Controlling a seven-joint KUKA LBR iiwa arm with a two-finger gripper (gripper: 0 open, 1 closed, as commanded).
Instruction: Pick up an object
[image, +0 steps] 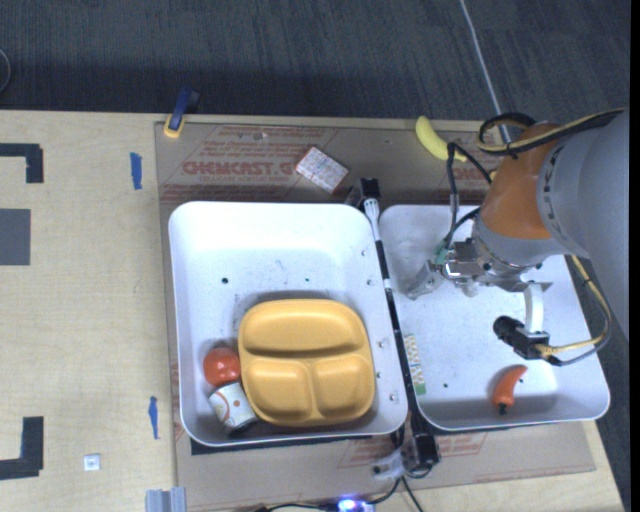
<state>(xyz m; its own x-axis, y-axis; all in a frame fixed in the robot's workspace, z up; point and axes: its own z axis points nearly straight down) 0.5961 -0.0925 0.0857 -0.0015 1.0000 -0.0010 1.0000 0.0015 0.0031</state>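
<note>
Reaching in from the right side: grey arm (590, 190) with the end effector (420, 283) low over the right bin (450, 370), close to that bin's far-left corner. Not possible to tell from this slanted view whether open or closed; nothing seen gripped in it.

Nearest candidate for picking: small orange object (508, 385), lying alone near the front edge of the right bin, well apart from the end effector. Free on all sides, so probably easy to approach from above.

In the left bin (190, 225): large yellow divided tray (305, 360), filling most of the front half. Squeezed between this tray and the front-left corner: red ball (221, 365) and, just in front of it, a small white and orange toy (232, 404). Crowded there against the wall and the tray, so likely harder to grasp.

Outside the bins, on the bench (80, 300) near the far edge of the brown board: yellow curved piece (432, 138) and a small printed card (320, 168).

Judged stage: approach only, pick not yet made. Next move likely to call for crossing toward the front edge of the right bin.
</note>
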